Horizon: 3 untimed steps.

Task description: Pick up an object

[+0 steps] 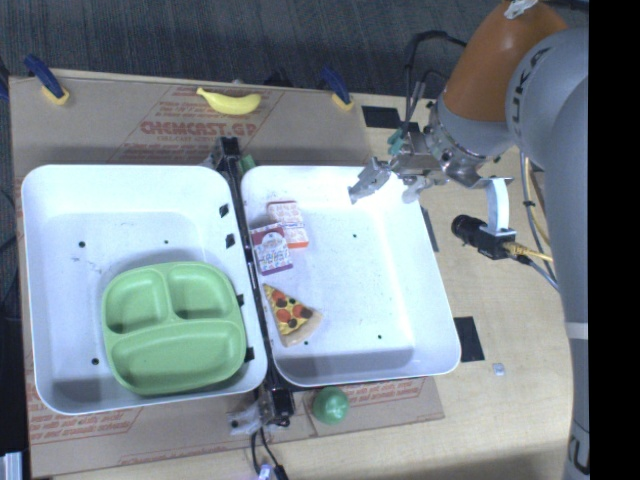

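Nearest the camera, a green ball (330, 404) lay on the desk (500, 408), far below the fingers. Spread apart and grasping nothing, the gripper (388, 180) hung over the right bin (400, 298); the pizza slice (290, 314) and two small cartons (277, 235) lay down-left of it.

One camera sits above the bench (500, 368) and looks down at a slant, far enough off to take in both white bins whole. The left bin (60, 228) and the right bin (400, 298) lie side by side across the middle of the view. Dark floor (200, 18) runs along the top edge, beyond the bench. The arm (530, 78) comes in from the right side.
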Motion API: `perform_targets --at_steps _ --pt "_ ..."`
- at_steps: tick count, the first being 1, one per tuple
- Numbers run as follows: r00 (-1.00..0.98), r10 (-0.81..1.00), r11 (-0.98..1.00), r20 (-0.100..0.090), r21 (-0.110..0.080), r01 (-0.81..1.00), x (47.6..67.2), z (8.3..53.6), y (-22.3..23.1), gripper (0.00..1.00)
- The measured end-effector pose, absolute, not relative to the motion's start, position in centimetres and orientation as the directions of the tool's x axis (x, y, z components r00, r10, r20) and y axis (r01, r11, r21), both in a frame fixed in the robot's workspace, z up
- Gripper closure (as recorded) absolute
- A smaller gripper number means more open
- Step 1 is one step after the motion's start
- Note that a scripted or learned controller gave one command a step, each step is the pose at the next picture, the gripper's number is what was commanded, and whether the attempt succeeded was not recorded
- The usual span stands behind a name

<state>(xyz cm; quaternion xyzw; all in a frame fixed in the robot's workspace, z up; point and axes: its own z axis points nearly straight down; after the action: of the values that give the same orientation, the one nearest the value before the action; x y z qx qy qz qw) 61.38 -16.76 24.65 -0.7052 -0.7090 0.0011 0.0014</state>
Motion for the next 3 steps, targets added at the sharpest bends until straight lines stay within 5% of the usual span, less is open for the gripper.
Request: perform_targets --at_steps 1,3 --pt "-0.004 1.000 0.004 0.001 -0.002 1.000 54.16 27.21 -14.60 0.00" --pt "-0.004 1.000 0.004 0.001 -0.003 1.000 54.16 27.19 -14.60 0.00"
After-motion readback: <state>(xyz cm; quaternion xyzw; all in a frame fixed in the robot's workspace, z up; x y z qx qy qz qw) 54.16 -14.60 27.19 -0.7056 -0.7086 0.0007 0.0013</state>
